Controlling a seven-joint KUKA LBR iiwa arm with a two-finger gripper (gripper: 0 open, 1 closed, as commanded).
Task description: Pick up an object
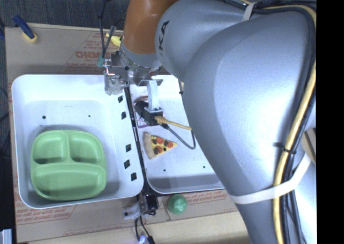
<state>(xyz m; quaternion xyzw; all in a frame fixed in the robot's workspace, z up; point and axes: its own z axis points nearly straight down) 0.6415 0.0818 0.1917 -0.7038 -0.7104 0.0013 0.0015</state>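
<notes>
Gripper (119, 79) was parked over the far end of the wall (135, 146) between the two bins, and honestly we couldn't tell if it was open, shut or had anything. Closest thing was a toy pizza slice (157, 145), flat in the right bin (183, 184) just beside that wall. Left bin (64, 98) had a green divided plate (67, 163) in its near corner. We spotted a green ball (176, 203) outside, on the bench (64, 55) by the right bin's near edge
</notes>
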